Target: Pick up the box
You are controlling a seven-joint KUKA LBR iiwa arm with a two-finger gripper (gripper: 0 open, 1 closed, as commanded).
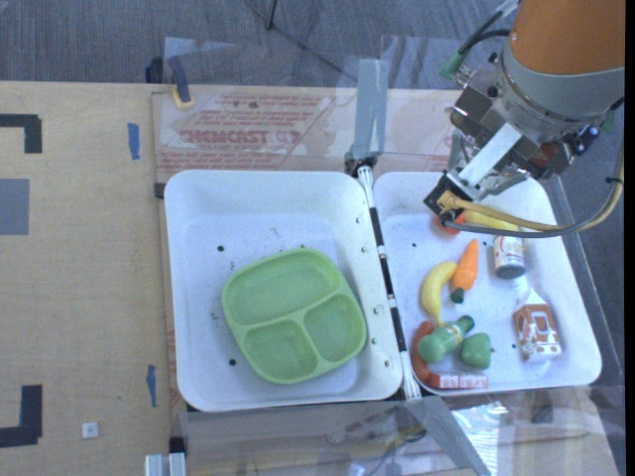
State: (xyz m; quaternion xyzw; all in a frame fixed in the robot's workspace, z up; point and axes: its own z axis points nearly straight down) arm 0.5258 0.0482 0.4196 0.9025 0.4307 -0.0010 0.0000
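Note:
The box (pixel 536 330) is a small brown and white carton lying near the right wall of the right bin (pixel 580 360). My gripper (pixel 521 157) hangs over the back of that bin, up and slightly left of the box and well apart from it. The grey wrist with its orange band covers the bin's back right corner.
Also in the right bin are a banana (pixel 437 288), a carrot (pixel 465 269), a small can (pixel 509 256), a green bottle (pixel 443 340), a green pepper (pixel 476 350) and a red item (pixel 448 225) at the back. The left bin (pixel 198 216) holds a green divided plate (pixel 293 315).

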